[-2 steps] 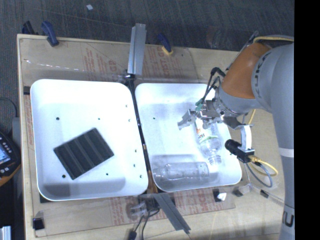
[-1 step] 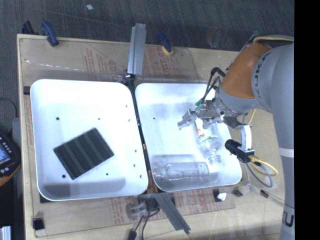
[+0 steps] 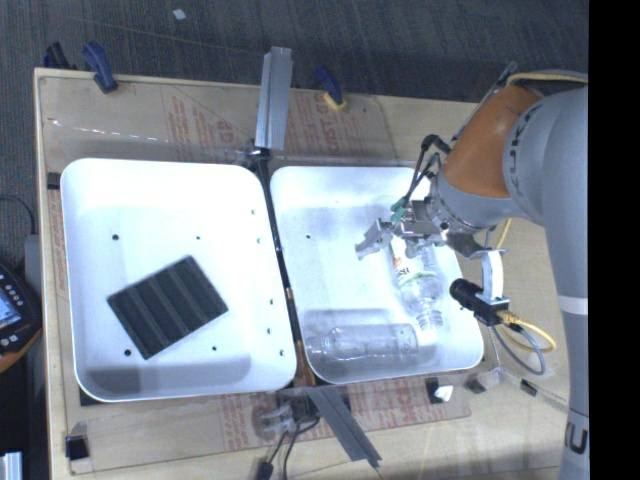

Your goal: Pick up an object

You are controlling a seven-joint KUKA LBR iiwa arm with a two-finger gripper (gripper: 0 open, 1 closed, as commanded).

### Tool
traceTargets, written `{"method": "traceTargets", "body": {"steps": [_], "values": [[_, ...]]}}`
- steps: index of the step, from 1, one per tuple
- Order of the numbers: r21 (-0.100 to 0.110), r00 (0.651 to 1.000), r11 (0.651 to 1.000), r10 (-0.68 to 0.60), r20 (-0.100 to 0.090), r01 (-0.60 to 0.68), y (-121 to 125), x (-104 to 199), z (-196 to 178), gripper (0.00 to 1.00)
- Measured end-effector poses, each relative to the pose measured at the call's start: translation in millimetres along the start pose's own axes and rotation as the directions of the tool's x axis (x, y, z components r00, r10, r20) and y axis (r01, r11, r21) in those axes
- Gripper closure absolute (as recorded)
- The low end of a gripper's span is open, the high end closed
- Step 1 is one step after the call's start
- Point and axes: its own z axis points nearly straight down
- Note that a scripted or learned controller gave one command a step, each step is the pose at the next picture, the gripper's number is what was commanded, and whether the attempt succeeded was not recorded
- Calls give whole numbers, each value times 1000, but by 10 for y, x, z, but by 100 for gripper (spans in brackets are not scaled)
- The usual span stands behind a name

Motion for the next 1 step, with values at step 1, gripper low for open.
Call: {"method": "traceTargets", "body": {"steps": [1], "values": [[0, 1000, 1000, 0, 0, 0, 0, 0, 0, 0]]}}
